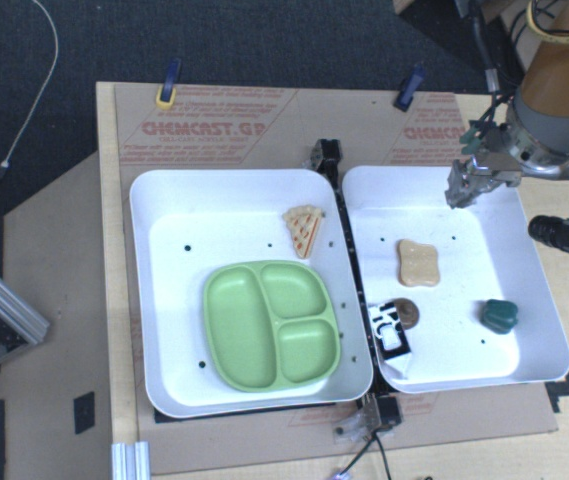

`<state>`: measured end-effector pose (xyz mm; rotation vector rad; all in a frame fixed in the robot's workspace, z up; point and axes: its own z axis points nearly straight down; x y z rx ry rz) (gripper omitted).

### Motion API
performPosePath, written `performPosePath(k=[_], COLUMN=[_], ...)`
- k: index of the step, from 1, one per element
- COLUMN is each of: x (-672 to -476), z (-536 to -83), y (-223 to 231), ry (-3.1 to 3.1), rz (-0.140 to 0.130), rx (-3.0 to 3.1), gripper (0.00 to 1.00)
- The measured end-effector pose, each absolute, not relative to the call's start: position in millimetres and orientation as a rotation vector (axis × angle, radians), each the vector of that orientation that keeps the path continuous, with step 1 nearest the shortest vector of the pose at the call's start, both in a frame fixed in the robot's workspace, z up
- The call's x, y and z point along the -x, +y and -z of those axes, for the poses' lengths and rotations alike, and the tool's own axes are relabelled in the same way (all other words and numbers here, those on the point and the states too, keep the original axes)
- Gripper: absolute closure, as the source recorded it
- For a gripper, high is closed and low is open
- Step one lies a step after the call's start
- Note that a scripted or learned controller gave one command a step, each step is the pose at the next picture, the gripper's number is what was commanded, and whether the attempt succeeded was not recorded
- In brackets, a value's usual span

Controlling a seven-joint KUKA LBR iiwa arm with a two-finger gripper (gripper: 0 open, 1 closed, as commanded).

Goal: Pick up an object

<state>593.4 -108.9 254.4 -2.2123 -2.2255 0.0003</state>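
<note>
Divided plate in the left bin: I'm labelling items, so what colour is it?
Light green, plain; the plate shows best in the camera view.

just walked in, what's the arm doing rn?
The gripper sits over the back edge of the right bin, with nothing visibly in it. That bin holds a tan toast-shaped piece, a green object and a small brown item. The left bin has a green divided plate and a waffle wedge.
</note>
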Motion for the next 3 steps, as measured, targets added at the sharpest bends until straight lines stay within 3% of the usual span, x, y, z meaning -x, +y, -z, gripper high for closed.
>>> performPosePath(k=[3], x=[-599.2], z=[-238], y=[52], ry=[-2.226], rz=[-0.001], rx=[2.213], gripper=[1.00])
